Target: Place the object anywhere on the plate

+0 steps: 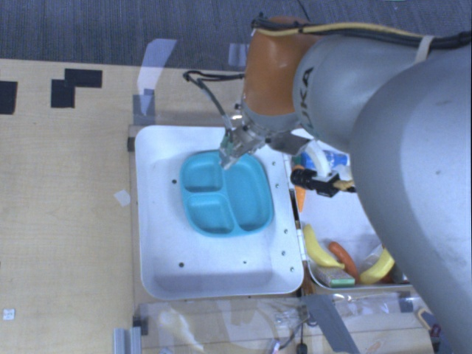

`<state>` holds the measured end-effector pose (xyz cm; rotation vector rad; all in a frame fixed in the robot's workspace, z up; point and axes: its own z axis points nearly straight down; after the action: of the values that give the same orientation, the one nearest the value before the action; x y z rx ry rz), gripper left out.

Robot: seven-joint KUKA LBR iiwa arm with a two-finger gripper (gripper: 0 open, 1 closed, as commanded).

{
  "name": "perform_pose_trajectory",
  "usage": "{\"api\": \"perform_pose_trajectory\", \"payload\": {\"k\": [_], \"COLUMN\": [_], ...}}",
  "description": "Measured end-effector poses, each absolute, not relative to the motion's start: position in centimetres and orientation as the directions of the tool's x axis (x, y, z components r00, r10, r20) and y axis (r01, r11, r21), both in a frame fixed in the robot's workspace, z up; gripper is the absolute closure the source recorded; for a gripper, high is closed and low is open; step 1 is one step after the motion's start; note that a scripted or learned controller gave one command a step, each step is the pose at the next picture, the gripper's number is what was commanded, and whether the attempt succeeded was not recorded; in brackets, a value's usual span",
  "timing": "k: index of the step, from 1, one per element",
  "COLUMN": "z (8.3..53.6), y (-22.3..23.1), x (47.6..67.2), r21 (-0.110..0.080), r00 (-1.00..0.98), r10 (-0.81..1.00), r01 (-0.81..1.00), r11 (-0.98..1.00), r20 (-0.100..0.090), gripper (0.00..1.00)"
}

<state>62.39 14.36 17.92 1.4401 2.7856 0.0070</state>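
So the plate (247, 198), blue with three compartments, sits about mid-way in the left bin (158, 257), nudged toward that bin's 1 o'clock corner. All three compartments look bare to me, so I'd say nothing has been put down yet.

The gripper (230, 153) hangs right over the plate's 12 o'clock rim, about where the divider between the small and large sections meets the edge. From this slanted view it's a pale blur against the blue, and I honestly can't tell if it's apart or closed. I also can't make out any object in it. My guess is it's lined up there because anywhere on the plate counts, and that rim is the nearest bit for an arm coming in from 3 o'clock.

Off at the plate's 3 o'clock is the right bin (346, 227), which looks like the supply pile. There's a blue-and-white package (324, 157) near its 12 o'clock end. Down at 5 o'clock are two bananas (317, 248), an orange-red thing (343, 257) between them and something green (338, 277) just below.

The plate being flat and open helps, though with the gripper this close to the rim, I reckon a drop could catch the edge and roll into the bin. The table (66, 198) at 9 o'clock doesn't matter here.
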Motion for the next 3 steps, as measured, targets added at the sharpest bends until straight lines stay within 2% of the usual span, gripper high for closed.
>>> {"api": "perform_pose_trajectory", "payload": {"k": [1,2,3], "z": [13.0,21.0,18.5], "y": [18.8,19.6,16.7], "x": [54.6,50.5,58.1], "r21": [0.002,0.007,0.005], "r00": [-0.579,-0.681,-0.723], "r10": [0.815,0.733,0.691], "r01": [0.815,0.733,0.691], "r11": [0.579,0.681,0.723], "r20": [0.000,-0.002,-0.003], "gripper": [1.00,1.00,1.00]}}
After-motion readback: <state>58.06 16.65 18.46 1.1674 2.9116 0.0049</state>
